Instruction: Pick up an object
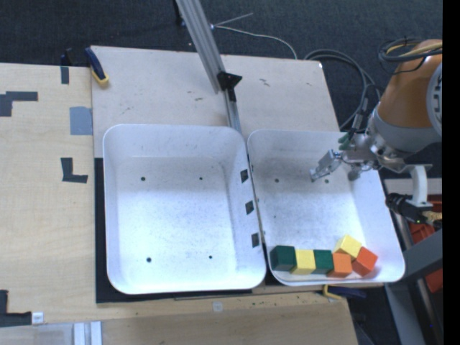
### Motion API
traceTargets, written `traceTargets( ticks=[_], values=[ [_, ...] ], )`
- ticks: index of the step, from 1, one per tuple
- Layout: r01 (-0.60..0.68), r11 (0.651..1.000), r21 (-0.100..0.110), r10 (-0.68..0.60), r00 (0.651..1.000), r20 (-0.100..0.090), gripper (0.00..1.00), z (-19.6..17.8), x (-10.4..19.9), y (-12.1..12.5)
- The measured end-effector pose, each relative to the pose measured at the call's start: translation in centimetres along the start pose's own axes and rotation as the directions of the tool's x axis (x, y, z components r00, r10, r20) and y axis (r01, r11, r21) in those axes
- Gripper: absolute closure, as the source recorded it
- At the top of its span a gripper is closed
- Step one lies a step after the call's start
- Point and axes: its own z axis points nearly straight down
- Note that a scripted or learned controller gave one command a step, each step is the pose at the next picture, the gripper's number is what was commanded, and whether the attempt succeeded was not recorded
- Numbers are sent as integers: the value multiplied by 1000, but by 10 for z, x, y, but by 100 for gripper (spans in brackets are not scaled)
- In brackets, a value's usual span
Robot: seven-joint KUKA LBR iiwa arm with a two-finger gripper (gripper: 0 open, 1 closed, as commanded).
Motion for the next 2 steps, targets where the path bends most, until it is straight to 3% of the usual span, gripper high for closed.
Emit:
traceTargets(
  ticks=[1, 2],
  values=[
    [6, 1000, -7, -6, 1000, 0, 0, -47, 50, 40],
    [1, 1000, -8, -1, 1000, 3, 0, -108, 34, 48]
  ],
)
